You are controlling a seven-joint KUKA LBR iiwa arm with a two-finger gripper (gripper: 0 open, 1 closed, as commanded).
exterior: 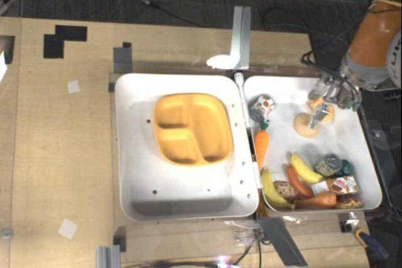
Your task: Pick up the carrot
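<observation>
White bins are sitting side by side before you; the left bin (132,135) is carrying a yellow divided plate (190,128), the right bin (282,90) a heap of toy food; the arm (375,41) is reaching over its far right corner. Your gripper (326,103) is hovering above a tan disc (306,127); whether the jaws are parted, you cannot tell. The carrot (261,146) is lying against the bin's left wall, well apart leftward, long axis running near-to-far, green top farther.
</observation>
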